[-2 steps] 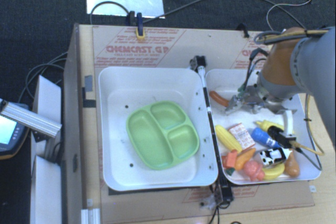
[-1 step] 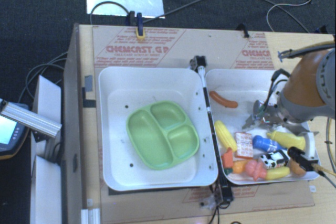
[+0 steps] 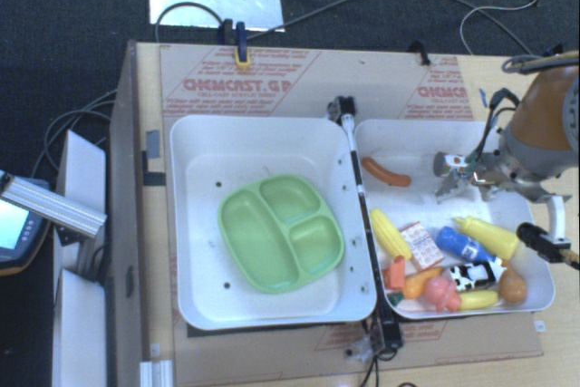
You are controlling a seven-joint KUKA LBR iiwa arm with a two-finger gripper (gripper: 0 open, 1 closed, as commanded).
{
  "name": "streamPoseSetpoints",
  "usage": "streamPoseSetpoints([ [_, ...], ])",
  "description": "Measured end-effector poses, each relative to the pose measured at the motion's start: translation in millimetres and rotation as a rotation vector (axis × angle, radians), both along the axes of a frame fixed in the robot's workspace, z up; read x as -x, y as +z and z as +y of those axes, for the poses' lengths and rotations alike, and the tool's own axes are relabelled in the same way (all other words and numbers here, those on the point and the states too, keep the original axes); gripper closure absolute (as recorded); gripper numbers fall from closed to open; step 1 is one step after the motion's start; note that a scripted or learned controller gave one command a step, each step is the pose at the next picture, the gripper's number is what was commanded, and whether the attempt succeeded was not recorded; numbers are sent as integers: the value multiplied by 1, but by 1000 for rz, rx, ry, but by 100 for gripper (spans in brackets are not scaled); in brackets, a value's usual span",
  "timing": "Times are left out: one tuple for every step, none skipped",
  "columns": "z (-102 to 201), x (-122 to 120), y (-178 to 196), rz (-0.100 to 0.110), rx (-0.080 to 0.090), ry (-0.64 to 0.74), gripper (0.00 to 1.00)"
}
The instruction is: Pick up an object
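Gripper (image 3: pixel 450 178) hovers in far part of right bin (image 3: pixel 542 299), jaw state unclear, nothing visibly held; hot dog (image 3: pixel 386 172) just left (light, likely slippery plastic), best grasped across its middle.

Green divided plate (image 3: pixel 282 232) in left bin (image 3: pixel 204 140)

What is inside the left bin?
The left bin holds a green divided tray lying flat, its three compartments bare. Around it the white floor shows a few dark specks. Whatever lies under the tray is covered.
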State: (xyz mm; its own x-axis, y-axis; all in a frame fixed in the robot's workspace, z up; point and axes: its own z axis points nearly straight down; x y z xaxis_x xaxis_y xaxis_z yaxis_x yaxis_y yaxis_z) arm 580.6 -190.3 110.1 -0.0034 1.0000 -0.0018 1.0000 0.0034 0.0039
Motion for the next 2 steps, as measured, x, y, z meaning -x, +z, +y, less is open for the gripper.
streamPoseSetpoints([
  [24,-89,-25,1,-1,1,0],
  [23,-90,-13,-2,1,6,100],
])
